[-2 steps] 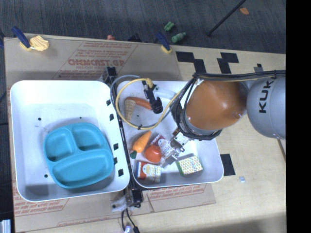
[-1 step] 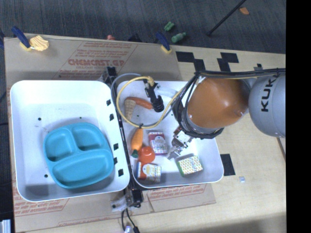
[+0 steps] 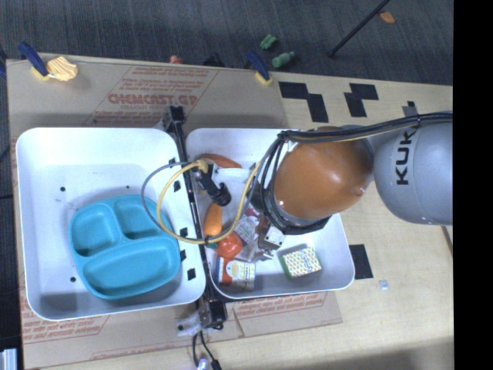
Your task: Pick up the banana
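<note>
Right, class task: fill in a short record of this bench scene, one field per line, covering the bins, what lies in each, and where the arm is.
left bin: holds a blue divided tray
right bin: cluttered with small items, including a green-patterned box and an orange-red item
arm: reaches in from the right, orange band over the right bin
end effector: low among the clutter, grip state unclear
banana: cannot be picked out for certain

Even, fairly bright overhead light falls on the bench. The white bins look slightly washed out, with soft shadows along their inner walls. The arm's orange band carries a dull sheen. Detail is soft and grainy throughout.
</note>
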Controlling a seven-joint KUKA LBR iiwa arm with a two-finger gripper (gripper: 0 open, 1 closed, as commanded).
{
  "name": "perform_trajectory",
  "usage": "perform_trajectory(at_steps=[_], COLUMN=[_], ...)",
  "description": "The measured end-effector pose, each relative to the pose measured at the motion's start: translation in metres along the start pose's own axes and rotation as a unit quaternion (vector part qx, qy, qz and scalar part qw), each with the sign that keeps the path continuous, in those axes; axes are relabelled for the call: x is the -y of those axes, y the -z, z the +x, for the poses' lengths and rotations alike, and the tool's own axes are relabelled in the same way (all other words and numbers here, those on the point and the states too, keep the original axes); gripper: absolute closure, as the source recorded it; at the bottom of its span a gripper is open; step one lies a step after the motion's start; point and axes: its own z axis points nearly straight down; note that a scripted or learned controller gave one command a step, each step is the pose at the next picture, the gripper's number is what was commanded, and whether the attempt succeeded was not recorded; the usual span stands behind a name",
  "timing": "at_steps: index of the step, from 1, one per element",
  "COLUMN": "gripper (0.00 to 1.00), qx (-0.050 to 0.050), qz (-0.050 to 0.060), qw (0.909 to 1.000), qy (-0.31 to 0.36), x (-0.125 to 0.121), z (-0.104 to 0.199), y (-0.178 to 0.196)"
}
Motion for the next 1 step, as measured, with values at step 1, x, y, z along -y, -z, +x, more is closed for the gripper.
perform_trajectory(at_steps=[1], gripper=[1.00], qx=[-0.003], qz=[0.002], qw=[1.0000], qy=[0.008], x=[-0.0125], z=[0.0583], y=[0.1322])
